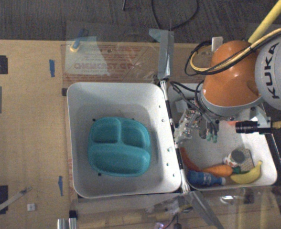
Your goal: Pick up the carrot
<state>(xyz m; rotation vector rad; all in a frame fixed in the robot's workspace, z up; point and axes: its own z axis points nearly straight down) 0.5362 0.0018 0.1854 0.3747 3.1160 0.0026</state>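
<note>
**Gripper hovers over the right bin, carrot lying below it in the view**

Here's the gripper (198, 128), hanging under the orange wrist band at the upper left of the right bin (269, 151), close against the wall it shares with the left bin (78, 128). Whether it is spread or closed cannot be told from this angle; the metal and cabling blur together, and nothing shows clearly between its tips.

The carrot (218, 170) lies lower in the view and a little to the right of the gripper, apart from it, its long axis running roughly left to right near the bin's lower wall. It's crowded down there: a dark reddish curved item (189, 160) sweeps in from the left toward the carrot, a blue bottle (205, 179) lies just beneath it, and a yellow banana (248, 173) curls just to its right. A small grey and checkered object (241, 157) sits above the banana.

Open white floor shows between the gripper and the carrot, and toward the bin's right wall. Across the divider, the left bin holds a teal divided plate (119, 146) near its middle, bare floor all around it. The cardboard-brown surface (26, 128) stretches off left.
</note>
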